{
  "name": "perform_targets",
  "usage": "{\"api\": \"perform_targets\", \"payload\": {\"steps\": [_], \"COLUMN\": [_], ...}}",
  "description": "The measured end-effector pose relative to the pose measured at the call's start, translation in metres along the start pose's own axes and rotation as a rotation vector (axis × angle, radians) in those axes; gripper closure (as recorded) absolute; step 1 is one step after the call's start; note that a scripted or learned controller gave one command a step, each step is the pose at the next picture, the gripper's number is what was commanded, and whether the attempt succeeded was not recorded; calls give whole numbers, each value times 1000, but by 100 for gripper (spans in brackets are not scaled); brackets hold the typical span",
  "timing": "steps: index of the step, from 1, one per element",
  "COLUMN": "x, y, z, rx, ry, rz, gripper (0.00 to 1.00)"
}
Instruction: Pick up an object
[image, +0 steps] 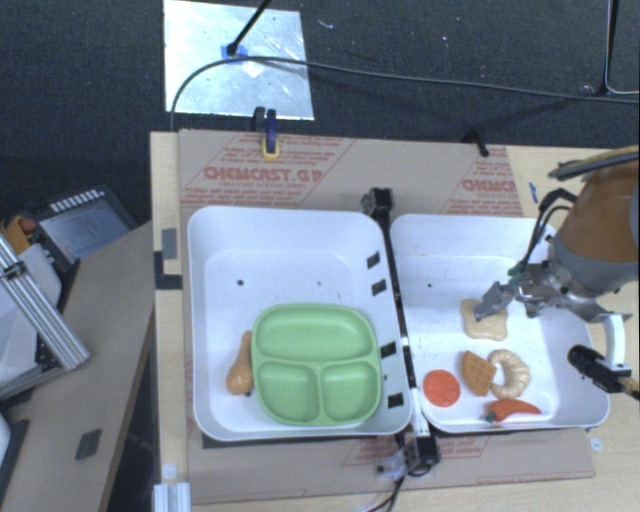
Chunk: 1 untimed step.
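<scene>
My gripper hangs over the right bin, just above the far edge of a flat beige piece. Its two grey fingers stand apart, open, with nothing between them. The grey wrist and orange band rise behind it to the right. Nearer the bin's front lie a red round slice, an orange waffle-like piece, a pale curled shrimp-like piece and a red chili.
The left bin holds a green divided plate and a brown drumstick-shaped toy beside it. A black divider runs between the bins. A black arm fitting overhangs the right bin's right rim.
</scene>
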<state>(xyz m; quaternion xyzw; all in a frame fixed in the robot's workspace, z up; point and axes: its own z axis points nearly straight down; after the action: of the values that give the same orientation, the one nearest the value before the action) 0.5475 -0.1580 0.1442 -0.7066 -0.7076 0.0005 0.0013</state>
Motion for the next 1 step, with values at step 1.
{"api": "perform_targets", "payload": {"steps": [1], "x": [2], "y": [2], "z": [62], "rx": [0], "ry": [0], "rz": [0], "gripper": [0]}}
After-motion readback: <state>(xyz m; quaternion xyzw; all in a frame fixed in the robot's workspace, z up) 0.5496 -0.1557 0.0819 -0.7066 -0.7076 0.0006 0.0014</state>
